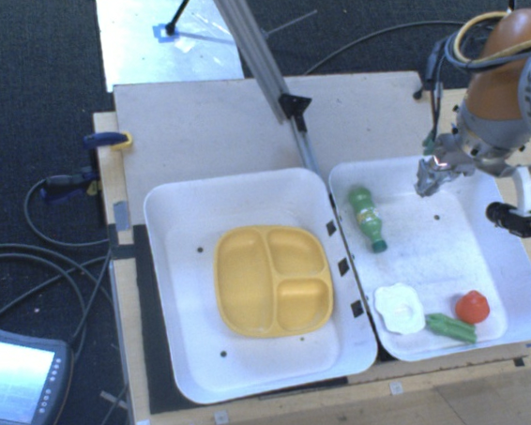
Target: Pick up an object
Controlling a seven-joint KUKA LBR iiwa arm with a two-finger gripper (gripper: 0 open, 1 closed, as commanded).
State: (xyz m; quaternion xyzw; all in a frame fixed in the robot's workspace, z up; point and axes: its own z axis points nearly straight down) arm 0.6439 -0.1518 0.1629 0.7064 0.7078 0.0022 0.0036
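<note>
The right bin holds a green bottle near its left wall, lying lengthwise. A white fried-egg toy, a green pod-shaped toy and a red tomato lie near its front edge. My gripper hangs over the back part of the right bin, to the right of the bottle and apart from it. I see nothing between its fingers. The arm comes in from the upper right.
The left bin holds a yellow divided plate. A grey pole slants across the bench behind the bins. Cables and a tablet lie on the floor at left.
</note>
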